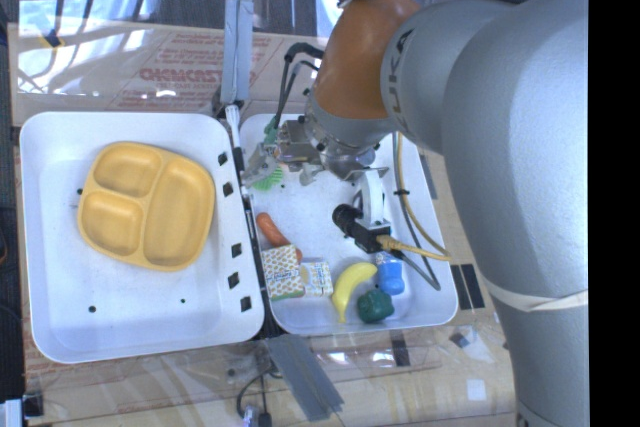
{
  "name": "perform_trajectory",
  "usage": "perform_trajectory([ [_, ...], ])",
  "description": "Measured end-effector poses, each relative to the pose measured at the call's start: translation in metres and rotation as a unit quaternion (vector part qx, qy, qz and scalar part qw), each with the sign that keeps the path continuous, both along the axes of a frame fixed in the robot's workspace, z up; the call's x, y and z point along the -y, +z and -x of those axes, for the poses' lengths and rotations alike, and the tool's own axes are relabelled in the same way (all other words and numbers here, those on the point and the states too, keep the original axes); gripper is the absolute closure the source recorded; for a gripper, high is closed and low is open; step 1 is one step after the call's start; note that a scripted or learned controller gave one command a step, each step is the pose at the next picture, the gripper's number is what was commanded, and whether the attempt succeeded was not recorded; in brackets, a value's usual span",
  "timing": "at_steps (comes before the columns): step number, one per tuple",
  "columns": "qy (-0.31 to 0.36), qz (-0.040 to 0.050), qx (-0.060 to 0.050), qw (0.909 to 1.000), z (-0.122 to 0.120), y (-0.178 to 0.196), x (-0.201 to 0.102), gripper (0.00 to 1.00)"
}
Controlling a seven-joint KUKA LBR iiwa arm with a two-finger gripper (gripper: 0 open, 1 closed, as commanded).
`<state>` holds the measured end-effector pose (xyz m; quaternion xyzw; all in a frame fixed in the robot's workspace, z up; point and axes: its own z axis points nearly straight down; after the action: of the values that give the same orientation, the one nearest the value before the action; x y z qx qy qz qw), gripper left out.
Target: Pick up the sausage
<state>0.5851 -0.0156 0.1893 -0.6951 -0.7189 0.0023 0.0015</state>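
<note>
The sausage (271, 229), a small orange-red link, lies in the right bin (312, 205) near its left wall, partly tucked behind a snack packet (283, 271). My gripper (276, 158) hangs over the bin's far left corner, above and beyond the sausage, close to a green item (266, 179). The grey arm with its orange band (365, 55) covers the bin's far right part.
Along the right bin's near edge lie a second packet (317, 278), a yellow banana (351, 287), a blue item (390, 278) and a dark green item (375, 307). The left bin (60, 315) holds a yellow divided plate (147, 205).
</note>
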Motion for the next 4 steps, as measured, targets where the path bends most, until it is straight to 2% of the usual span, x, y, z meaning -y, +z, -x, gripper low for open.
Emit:
perform_trajectory([
  [2,0.000,0.0000,0.000,1.0000,0.000,0.000,0.000,0.00],
  [3,0.104,-0.0015,0.001,0.9945,-0.006,-0.099,0.095,0.00],
  [4,0.212,-0.0008,0.003,0.9772,-0.022,-0.097,0.085,0.00],
])
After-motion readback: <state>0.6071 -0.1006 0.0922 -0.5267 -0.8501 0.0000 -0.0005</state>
